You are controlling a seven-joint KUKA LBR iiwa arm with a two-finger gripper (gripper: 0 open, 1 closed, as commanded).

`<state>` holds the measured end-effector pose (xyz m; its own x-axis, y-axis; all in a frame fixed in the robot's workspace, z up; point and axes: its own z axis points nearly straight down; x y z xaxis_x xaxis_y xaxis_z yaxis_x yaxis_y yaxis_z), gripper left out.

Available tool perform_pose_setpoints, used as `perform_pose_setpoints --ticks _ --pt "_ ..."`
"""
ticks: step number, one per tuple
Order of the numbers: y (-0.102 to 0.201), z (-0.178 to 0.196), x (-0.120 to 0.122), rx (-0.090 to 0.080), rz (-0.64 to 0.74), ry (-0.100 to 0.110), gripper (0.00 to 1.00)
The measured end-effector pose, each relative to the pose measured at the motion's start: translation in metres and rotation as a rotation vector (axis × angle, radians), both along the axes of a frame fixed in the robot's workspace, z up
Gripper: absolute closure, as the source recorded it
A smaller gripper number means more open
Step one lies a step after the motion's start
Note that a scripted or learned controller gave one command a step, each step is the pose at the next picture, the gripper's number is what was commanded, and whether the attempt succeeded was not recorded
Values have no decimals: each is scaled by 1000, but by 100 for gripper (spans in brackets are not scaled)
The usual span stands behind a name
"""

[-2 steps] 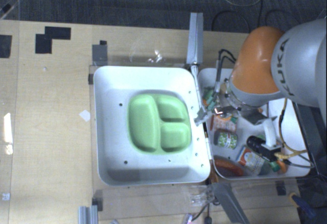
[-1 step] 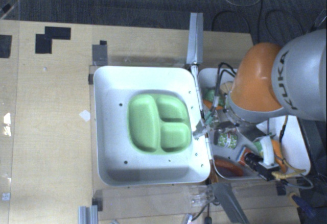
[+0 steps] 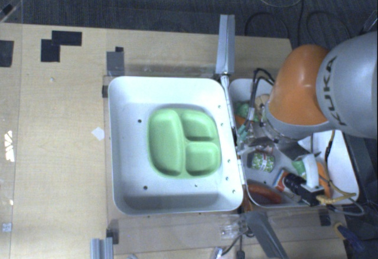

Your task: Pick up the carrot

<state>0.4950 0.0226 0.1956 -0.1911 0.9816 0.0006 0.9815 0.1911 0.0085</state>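
Two white bins side by side on the desk (image 3: 59, 134). Left bin (image 3: 127, 134) toward the desk's middle, carrying just a green tray (image 3: 183, 141) with three compartments, set flat at its centre and likely left there as a drop-off spot, well apart from the clutter. Right bin (image 3: 348, 178) hard against the desk's right edge, crowded with small items. Over it, reaching in from the right, the grey arm (image 3: 348, 87) with its orange band (image 3: 298, 89), bent steeply down so that the wrist covers much of the bin's far half. Below the band, the end effector (image 3: 260, 141), low at the bin's left wall beside a green-labelled can (image 3: 261, 161); too dark and too tangled with cabling to tell how far open, or whether anything is in it. Probable carrot (image 3: 321, 170): a slim orange piece near the bin's right wall, towards the near edge, lying just beside a white-and-green item and well apart from the end effector. Hard to be sure of that, given a red-brown oblong (image 3: 266, 193) along the bin's near-left corner. Judged from this, carrot not yet picked; next, a shift across the bin toward the right wall, with care for the close neighbours crowding any approach.
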Motion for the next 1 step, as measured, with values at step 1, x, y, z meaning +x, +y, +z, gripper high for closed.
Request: perform_pose_setpoints --ticks 1 --pt "18 55 -7 1 -406 4 100"
